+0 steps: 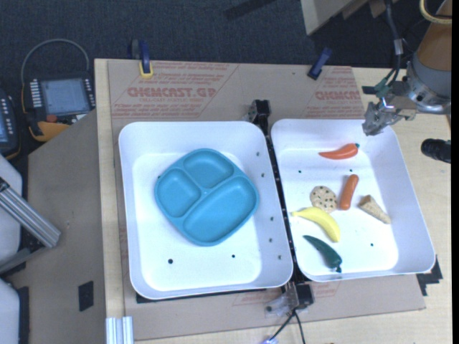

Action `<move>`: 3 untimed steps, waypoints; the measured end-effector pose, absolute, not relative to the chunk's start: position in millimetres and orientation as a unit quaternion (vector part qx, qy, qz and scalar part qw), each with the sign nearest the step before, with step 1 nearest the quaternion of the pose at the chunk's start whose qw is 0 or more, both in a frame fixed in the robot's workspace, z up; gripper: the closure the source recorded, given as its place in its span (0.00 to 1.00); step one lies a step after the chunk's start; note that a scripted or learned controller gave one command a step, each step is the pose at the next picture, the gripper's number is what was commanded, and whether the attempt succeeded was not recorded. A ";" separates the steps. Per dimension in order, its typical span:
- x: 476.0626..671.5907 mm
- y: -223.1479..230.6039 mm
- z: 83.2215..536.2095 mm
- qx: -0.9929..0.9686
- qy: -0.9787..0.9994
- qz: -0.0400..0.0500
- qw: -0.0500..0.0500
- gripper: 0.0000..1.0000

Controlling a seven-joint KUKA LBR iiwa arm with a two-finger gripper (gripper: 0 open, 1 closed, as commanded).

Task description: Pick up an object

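On the left of the bench sits a white bin (136,192) holding a blue divided plate (206,196), which lies flat near the middle with its three compartments bare (it reads as a place to serve food onto, not something to lift just now). Just beside it, their rims nearly touching along the centre seam, is the right bin (409,221), and this is where the loose pieces are gathered, presumably so the arm has several choices close together. Working across it: a yellow banana (320,221) lies at a slant near the bin's left wall, with a dark green pepper (324,252) just below it and a round cookie (323,196) just above, touching or nearly touching the banana's upper end. To the right of the cookie a sausage (348,191) stands almost on end in the picture, and further right a tan wedge, perhaps bread or cheese (374,208), lies apart from the rest. Toward the far end of the bin is a red chili (338,151), lying crosswise and well clear of the others, so it looks the easiest target. The gripper (374,122) hangs over the bin's far right corner, near the chili but not touching it; nothing is between its fingers, though how wide they stand I cannot tell from this angle.
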State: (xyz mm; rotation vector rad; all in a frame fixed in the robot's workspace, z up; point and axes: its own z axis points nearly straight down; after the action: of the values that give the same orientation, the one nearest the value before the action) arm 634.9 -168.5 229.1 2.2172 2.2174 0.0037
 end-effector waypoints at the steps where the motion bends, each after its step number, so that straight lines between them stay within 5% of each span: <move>1: 636.2 -168.8 283.6 0.707 0.707 0.002 0.004 1.00; 3: 611.7 -62.9 267.4 0.705 0.709 0.000 -0.001 1.00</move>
State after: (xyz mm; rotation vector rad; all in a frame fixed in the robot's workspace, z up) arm 611.7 -62.9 267.4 2.2180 2.2285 -0.0010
